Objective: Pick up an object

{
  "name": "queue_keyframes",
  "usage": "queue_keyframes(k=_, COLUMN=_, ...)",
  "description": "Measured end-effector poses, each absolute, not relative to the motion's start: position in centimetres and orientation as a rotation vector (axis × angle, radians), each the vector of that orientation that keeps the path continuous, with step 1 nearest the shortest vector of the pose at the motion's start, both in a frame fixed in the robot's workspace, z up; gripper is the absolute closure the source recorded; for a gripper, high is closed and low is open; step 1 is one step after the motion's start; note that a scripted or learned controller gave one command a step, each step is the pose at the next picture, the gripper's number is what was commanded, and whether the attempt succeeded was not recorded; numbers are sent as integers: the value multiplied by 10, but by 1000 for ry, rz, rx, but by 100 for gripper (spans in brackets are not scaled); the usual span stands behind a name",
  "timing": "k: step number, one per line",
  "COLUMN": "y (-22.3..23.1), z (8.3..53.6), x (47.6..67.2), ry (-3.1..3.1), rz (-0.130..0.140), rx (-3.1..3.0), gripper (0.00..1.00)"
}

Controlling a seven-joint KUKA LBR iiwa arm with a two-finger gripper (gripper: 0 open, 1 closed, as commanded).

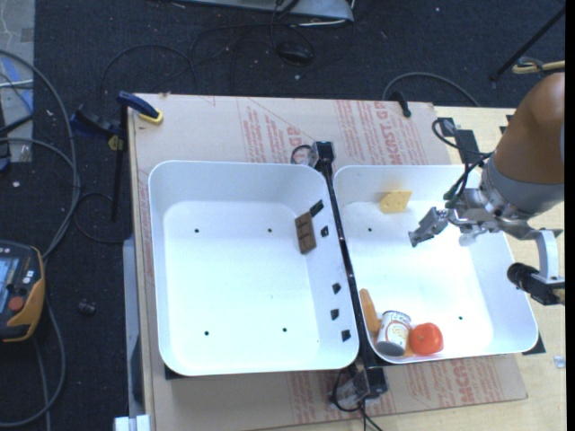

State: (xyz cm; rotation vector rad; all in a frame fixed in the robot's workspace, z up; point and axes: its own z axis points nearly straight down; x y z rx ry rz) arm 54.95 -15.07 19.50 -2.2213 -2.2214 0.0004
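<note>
A brown cardboard sheet (269, 128) covers the bench at centre frame, printed in red. Upper left, a blue-and-yellow clamp (139, 108) sits on its corner. Black cables (225, 39) trail over dark carpet (72, 52) up top. An orange-and-black handheld controller (18, 290) lies at far left.

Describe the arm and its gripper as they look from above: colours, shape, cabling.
The arm enters from the right as a thick rounded body, orange on its upper part and grey below. At its end sits a metallic grey gripper with dark, slim fingers. Thin black cables loop along the wrist, and a black fitting hangs off the arm's lower right side. No markings are legible.
</note>
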Motion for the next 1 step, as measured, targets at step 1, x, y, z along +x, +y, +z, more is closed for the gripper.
queue_keyframes(k=1, y=-155, z=177, x=615, ry=-2223, rz=1, rx=-2220, gripper=0)
